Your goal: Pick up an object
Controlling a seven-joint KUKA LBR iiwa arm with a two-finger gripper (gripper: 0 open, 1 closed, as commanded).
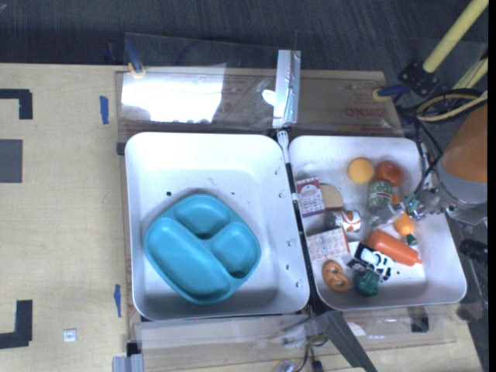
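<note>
Two shallow white bins sit side by side on a wooden bench. The left bin [155, 161] holds a blue divided plate [203, 246], lying flat near the bin's middle and turned at a slant. The right bin [442, 273] holds a heap of small things: a yellow ball [359, 170] near the far wall, a red tomato [390, 172] just beside it, and a greenish can [380, 194] touching the tomato from the near side. Lower down lies an orange carrot [395, 248] at a slant, with a black-and-white block [377, 261] against its near side and a dark green lump [367, 284] just below that. A pretzel [335, 274] rests near the bin's left wall, next to a flat printed card [326, 244], and a small red-and-white carton [310, 196] lies farther back along the same wall. The arm [469, 157] comes in from the right, its orange band over the bin's right rim. The gripper [412, 205] hangs above the things between the can and the carrot; whether it is spread or pinching anything cannot be told.
</note>
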